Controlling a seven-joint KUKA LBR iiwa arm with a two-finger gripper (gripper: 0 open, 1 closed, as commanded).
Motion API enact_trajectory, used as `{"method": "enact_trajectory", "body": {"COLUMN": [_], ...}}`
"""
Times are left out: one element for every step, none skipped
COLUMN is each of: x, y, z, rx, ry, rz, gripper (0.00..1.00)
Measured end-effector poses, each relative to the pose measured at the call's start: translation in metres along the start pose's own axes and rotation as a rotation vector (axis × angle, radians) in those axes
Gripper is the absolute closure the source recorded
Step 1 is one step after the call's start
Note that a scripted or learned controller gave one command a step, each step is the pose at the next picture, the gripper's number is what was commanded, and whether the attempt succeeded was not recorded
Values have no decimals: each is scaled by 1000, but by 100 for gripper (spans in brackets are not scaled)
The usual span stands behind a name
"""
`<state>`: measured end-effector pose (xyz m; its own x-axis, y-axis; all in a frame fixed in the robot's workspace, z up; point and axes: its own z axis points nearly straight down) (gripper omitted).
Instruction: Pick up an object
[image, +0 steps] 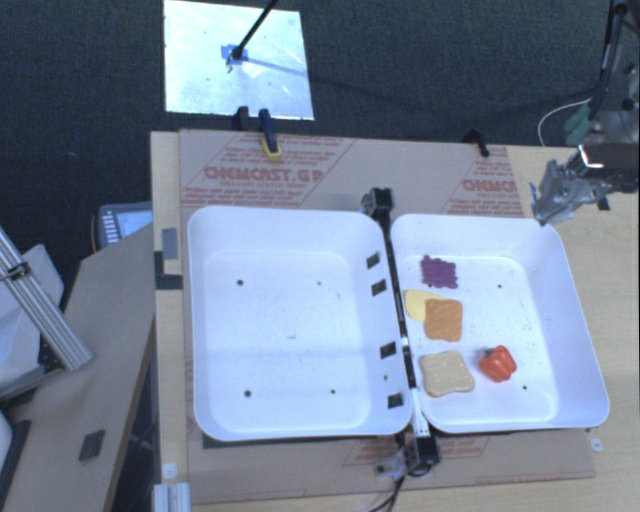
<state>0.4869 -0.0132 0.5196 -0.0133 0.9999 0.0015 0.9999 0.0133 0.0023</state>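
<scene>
The right bin holds several toy foods: a purple grape bunch, a yellow piece against the left wall, an orange block, a tan bread slice and a red pepper. My gripper hangs over the bin's far right corner, well away from all of them, with nothing seen in it.
The left bin sits beside the right one, joined by black clips along the shared wall. Both rest on a cardboard sheet. A shiny plate lies at the back. Cables hang by the wrist.
</scene>
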Motion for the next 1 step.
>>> {"method": "enact_trajectory", "body": {"x": [105], "y": [1], "z": [-16], "rx": [-2], "ry": [2], "rz": [-2], "gripper": [100]}}
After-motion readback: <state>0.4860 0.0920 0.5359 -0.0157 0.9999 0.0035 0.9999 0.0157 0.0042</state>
